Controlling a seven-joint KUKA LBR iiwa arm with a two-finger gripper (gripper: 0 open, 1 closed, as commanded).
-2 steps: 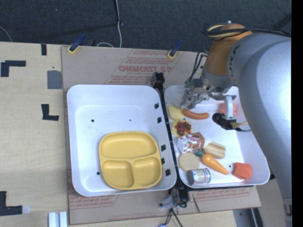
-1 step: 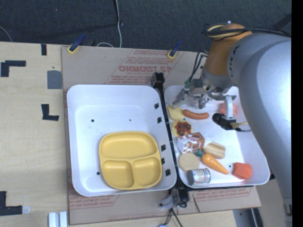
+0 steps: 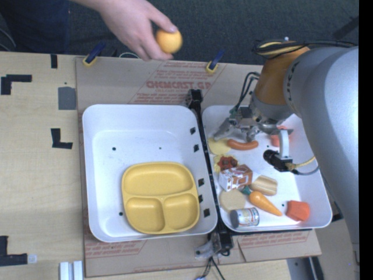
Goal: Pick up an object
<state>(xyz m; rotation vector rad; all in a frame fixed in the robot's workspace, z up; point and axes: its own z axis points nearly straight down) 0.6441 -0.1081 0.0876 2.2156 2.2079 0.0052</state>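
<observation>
Overhead, a hand (image 3: pixel 137 25) holds an orange ball (image 3: pixel 169 41).
Gripper (image 3: pixel 236 130) above sausage (image 3: pixel 242 145), grip unclear; cardboard (image 3: pixel 175 81) reads "CHEMCAST".

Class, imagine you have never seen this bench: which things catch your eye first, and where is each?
A person's hand reaches in from the top left, holding an orange ball above the bench. A yellow divided tray lies in the left bin. The grey and orange arm hangs over the right bin, among toy foods.
</observation>
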